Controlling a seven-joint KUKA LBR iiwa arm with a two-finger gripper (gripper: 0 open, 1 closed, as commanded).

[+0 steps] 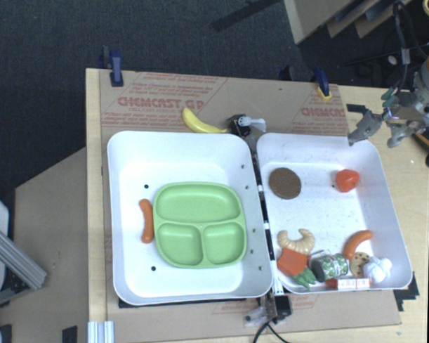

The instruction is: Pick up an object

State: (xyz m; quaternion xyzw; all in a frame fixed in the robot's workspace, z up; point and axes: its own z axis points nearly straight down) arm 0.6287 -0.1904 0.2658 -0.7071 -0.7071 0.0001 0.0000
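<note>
Cardboard-topped bench [203,89] with two white bins [122,199], dark carpet [65,28] beyond.

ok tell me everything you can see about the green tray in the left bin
The green tray is a light green divided plate, plastic by the look of it, with rounded corners and a raised rim. It has three compartments: one long one across the far side and two smaller ones side by side nearer the camera. All three look bare. It lies flat, slightly skewed, on the floor of the left bin, about at its middle. An orange sausage-shaped toy lies just beside its left edge; whether they touch is unclear.
</note>
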